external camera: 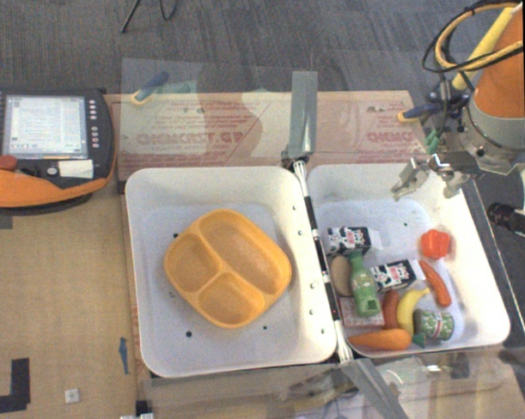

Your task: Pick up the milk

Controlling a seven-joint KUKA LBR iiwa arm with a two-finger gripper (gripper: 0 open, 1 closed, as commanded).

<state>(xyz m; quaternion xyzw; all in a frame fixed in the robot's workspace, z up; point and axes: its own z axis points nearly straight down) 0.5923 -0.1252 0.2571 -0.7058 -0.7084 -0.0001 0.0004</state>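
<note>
Overhead, from my remote station: the bench point(59, 280) carries two shallow white bins side by side, the left bin point(150, 200) and the right bin point(479, 265), with flattened cardboard point(242, 128) behind them whose printed lettering I cannot read at this size. At the far left a teach pendant point(45, 143) with a lit screen sits on the bench, its text too small to make out. The left bin holds an orange divided plate point(228, 267), three compartments up. The grey arm point(499, 93) with its orange band hangs over the right bin's back right corner, and the gripper point(429, 177) hovers there with fingers spread apart, nothing between them, well apart from the toys below. Two black-and-white milk cartons lie in the right bin: one milk carton point(349, 238) near the left wall, a second milk carton point(394, 274) at mid-bin, cow-patch print, no legible brand. Around them: a green bottle point(363, 288), a carrot point(380, 338), a banana point(409, 307), a green-labelled can point(435, 325), a red sausage point(435, 281), a red-orange pepper point(436, 243) and a brown potato point(340, 275)
</note>
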